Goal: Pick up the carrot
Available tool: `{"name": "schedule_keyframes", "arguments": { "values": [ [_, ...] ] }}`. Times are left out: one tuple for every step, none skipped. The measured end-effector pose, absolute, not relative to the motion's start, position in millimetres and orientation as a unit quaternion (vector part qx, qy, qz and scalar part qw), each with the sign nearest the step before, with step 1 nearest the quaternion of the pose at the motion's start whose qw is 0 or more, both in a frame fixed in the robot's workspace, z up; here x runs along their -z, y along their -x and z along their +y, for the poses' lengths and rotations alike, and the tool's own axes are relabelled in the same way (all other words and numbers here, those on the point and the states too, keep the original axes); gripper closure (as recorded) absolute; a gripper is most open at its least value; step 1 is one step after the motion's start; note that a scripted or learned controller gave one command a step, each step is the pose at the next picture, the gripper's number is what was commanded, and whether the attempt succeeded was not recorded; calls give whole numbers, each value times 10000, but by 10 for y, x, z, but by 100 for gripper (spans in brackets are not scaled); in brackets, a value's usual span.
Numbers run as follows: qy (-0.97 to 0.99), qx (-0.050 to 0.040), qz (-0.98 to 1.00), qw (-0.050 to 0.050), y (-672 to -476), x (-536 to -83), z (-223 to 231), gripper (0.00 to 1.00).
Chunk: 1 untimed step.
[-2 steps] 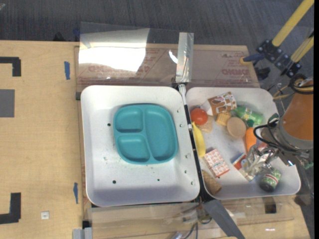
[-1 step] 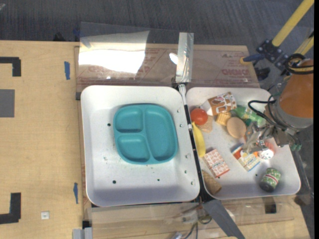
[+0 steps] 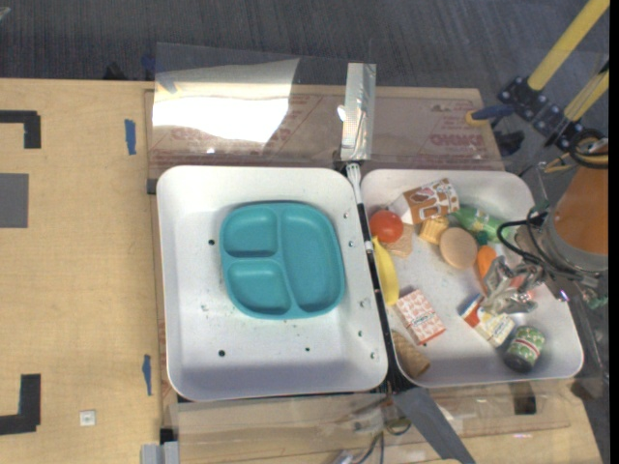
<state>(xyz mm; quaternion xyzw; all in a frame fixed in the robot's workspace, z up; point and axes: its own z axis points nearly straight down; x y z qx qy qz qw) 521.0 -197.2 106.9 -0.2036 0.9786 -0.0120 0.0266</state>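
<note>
The bench (image 3: 68,259) is seen nearest. The tool (image 3: 511,288) is lowered into the right bin (image 3: 556,361) beside the carrot (image 3: 484,262); its grip cannot be told.

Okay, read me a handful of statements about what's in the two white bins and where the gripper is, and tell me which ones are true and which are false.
1. The teal divided plate lies in the left bin. True.
2. The banana lies in the left bin beside the plate. False: it lies in the right bin, along its left wall.
3. The gripper is down in the right bin, close by the carrot. True.
4. The red tomato sits at the right bin's near right corner. False: it sits by the bin's left wall, above the banana in the view.
5. The arm hangs over the teal plate. False: it reaches into the right bin.
</note>
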Motion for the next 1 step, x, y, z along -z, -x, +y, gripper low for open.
{"name": "schedule_keyframes", "arguments": {
  "values": [
    [769,86,9968,196,-5741,-1066,-1756,100]
  ]
}}
